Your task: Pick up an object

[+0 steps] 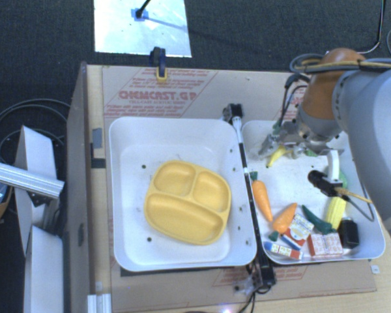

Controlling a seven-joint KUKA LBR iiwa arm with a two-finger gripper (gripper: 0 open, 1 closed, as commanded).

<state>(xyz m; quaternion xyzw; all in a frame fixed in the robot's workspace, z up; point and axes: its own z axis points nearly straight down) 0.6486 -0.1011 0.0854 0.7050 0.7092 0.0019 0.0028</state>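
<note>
Tray [188, 203], yellow and divided, sits alone in the left bin [127, 175]; cardboard behind reads "CHEMCAST GP". Right bin [371, 237] is crowded with toy food: carrots [262, 201], corn [335, 208], boxes. Pincer [278, 150] hangs over a banana [276, 156] at the bin's back, probably lining up a grab; grip state impossible to tell.
</note>
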